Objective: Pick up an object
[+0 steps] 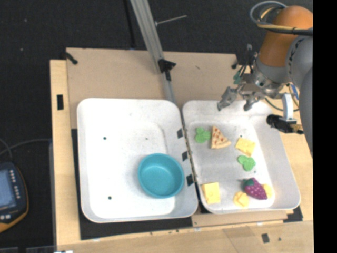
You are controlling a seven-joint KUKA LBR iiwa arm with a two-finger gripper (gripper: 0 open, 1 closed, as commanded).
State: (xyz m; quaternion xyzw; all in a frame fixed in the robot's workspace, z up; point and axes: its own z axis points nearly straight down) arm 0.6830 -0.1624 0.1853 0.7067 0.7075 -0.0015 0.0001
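Note:
My gripper (pixel 235 101) hangs over the far edge of the right bin (pixel 274 141), open, with nothing between its two spread fingers. Below it in that bin lie several toy foods: a green piece (pixel 201 136), a pizza slice (pixel 219 138), a yellow cheese wedge (pixel 245 145), another green piece (pixel 246 163), a purple grape bunch (pixel 255 188), a yellow block (pixel 211 192) and a small yellow piece (pixel 241 198). All of them sit nearer the camera than the gripper.
The left bin (pixel 105 130) holds a teal bowl (pixel 160 175) near its front right corner. A slanted metal pole (pixel 150 36) rises behind the bins. A handheld pendant (pixel 10 194) lies at the far left, off the bench.

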